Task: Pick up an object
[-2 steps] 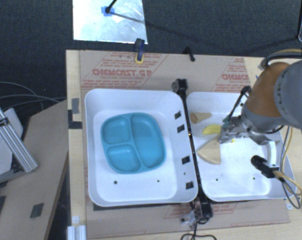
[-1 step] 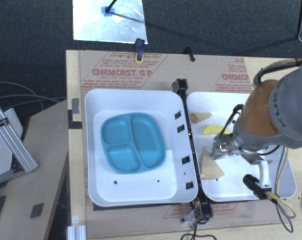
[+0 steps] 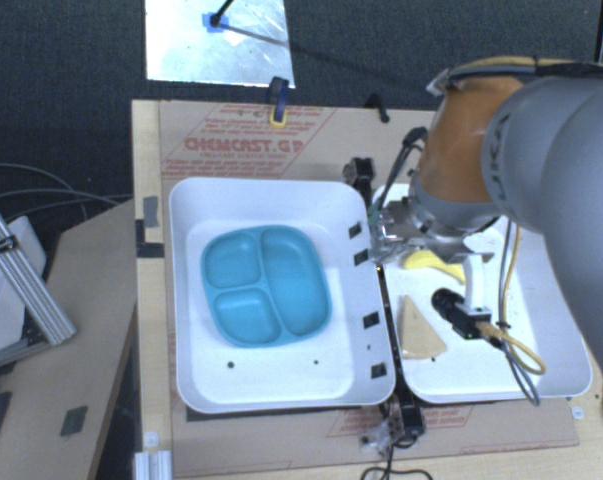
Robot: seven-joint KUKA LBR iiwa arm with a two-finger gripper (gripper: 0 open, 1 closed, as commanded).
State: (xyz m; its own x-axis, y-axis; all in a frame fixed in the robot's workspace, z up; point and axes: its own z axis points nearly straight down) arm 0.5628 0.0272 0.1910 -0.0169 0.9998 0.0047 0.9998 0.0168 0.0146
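Note:
A yellow banana-like object [image 3: 428, 262] lies in the right white bin [image 3: 556, 373], partly hidden under the arm. A tan wedge-shaped piece [image 3: 418, 330] rests near that bin's left wall, toward the front. My gripper [image 3: 409, 240] hangs low over the back left part of the right bin, just above and left of the yellow object. The bulky grey and orange wrist [image 3: 481, 138] covers most of it. In the left white bin [image 3: 196, 223] a blue divided plate [image 3: 266, 285] lies flat.
A black fitting with a yellow cable [image 3: 463, 314] dangles from the arm over the right bin. Black clips [image 3: 371, 320] line the rim between the two bins. A cardboard sheet [image 3: 246, 143] lies under the bins, and a shiny plate [image 3: 218, 28] sits behind.

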